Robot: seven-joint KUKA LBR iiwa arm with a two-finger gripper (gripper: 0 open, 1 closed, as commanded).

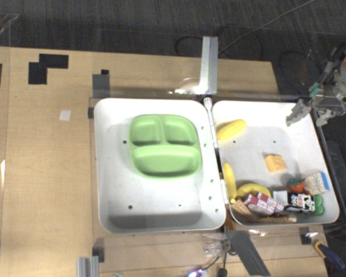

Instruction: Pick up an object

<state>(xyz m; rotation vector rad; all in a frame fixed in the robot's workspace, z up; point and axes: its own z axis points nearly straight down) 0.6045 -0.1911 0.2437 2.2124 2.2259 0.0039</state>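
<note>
gripper (pixel 307 109) over the right bin's (pixel 259 140) far right corner

whether it is parted or closed, i cannot tell; nothing visible in it, well apart from the orange block (pixel 275 163).

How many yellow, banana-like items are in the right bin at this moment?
3. One yellow piece lies near the right bin's top-left corner; a slim one runs along its left wall; a curved one sits by the clutter at the bottom. More may be hidden there.
</note>
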